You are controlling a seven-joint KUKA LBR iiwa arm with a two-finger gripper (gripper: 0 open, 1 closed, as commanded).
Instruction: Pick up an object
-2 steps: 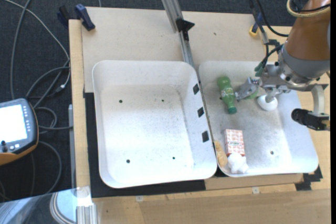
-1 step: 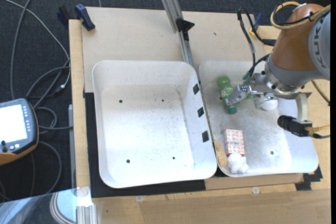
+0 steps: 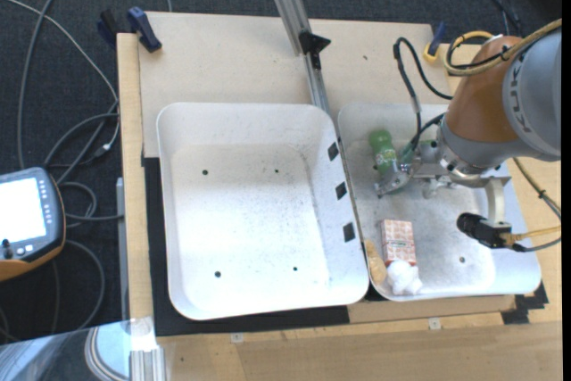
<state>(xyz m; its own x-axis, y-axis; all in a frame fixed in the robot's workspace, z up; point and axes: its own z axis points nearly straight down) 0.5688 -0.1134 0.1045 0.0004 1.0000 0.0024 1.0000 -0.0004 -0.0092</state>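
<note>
My gripper (image 3: pixel 390 183) beside green bottle (image 3: pixel 384 149), right of frame; jaws unclear to me, carton (image 3: pixel 398 243) print unreadable.

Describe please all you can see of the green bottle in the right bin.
The green bottle is small and looks like plastic, with a paler label band around its lower half. It lies in the right bin, in the far left part, near the wall. The claw sits just beside its lower end; whether they touch is unclear.
</note>
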